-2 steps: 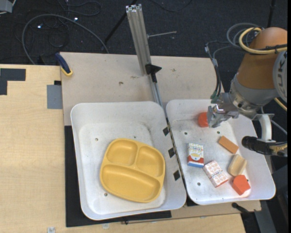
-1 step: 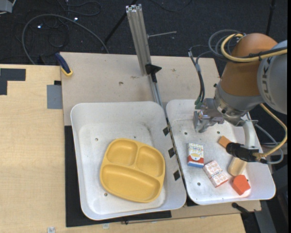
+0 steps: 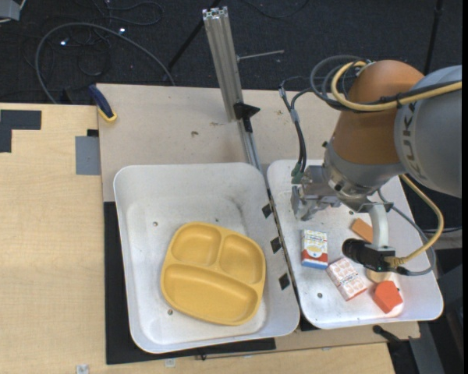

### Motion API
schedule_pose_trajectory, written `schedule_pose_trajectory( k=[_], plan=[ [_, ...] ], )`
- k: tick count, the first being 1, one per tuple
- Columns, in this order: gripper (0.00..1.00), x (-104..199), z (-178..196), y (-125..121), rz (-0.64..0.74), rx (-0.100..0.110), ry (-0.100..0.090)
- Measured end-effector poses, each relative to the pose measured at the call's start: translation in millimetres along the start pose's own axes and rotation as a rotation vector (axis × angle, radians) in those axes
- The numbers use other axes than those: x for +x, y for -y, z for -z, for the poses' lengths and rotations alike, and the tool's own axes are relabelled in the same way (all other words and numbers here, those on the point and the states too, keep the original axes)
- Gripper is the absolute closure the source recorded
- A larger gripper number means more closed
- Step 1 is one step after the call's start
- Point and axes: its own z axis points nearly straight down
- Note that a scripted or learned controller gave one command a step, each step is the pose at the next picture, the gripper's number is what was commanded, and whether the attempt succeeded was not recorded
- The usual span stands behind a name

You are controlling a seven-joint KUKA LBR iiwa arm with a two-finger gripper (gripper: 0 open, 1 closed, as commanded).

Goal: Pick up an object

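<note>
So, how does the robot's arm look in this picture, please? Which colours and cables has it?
The arm is grey, with a rounded orange band above the wrist. Yellow and black cables loop beside the band, and another hangs down its right side. The gripper is small, dark grey metal.

Grey arm [image 3: 441, 127] with dark lettering, capped by a rounded orange band [image 3: 374, 119]; yellow and black cables looped above the band; grey metal wrist below it, over the right bin [image 3: 405, 306].
</note>
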Motion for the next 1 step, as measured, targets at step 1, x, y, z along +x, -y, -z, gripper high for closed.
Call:
schedule_pose_trajectory(
  k=[1],
  plan=[
    [1.00,53.2,-11.1,9.4,0.000,0.001,0.000]
  ],
)
